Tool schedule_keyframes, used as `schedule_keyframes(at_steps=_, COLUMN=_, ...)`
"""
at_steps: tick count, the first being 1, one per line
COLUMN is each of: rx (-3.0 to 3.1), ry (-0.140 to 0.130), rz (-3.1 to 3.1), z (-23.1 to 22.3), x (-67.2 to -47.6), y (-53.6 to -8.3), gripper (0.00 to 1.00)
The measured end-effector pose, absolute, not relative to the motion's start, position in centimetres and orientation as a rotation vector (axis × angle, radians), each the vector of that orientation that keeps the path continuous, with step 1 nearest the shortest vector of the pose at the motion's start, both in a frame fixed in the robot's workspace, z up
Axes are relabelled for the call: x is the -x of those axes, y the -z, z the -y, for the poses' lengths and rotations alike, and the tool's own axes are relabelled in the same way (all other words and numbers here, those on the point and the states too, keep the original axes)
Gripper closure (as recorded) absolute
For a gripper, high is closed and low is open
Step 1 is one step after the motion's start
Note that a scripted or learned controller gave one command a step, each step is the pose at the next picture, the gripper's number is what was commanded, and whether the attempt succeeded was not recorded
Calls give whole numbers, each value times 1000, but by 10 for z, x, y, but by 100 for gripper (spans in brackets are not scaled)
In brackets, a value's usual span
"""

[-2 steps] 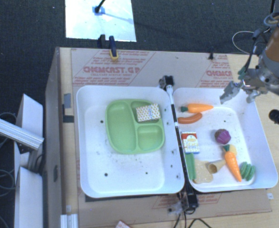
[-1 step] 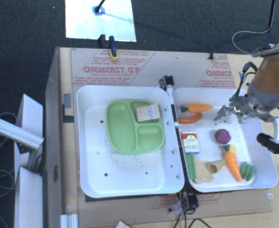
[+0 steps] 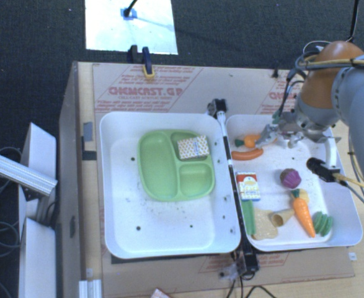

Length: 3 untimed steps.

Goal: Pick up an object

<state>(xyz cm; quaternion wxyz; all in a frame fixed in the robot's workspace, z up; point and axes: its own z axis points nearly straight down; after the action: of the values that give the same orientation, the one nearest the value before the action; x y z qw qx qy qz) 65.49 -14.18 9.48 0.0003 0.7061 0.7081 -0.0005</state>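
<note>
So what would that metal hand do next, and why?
Probably a short drop toward the hot dog. The hand hangs over the far end of the right bin, just beside the hot dog and a small orange toy, with nothing seen between its fingers. Those two are the nearest things, so lowering there looks the likeliest way to grab one.

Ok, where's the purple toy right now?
In the right bin, toward its right side: the purple toy lies just above the carrot, with the small carton to its left.
</note>
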Motion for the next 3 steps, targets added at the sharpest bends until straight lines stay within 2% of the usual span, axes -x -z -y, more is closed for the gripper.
schedule_keyframes(at_steps=1, rx=-2227, ry=45, rz=-2233, z=127, x=-664, y=-89, gripper=0)
schedule_keyframes(at_steps=2, rx=-2233, ry=33, rz=-2257, z=117, x=-665, y=-102, gripper=100)
schedule_keyframes(at_steps=3, rx=-2231, ry=48, rz=-2247, z=125, x=-664, y=-103, gripper=0)
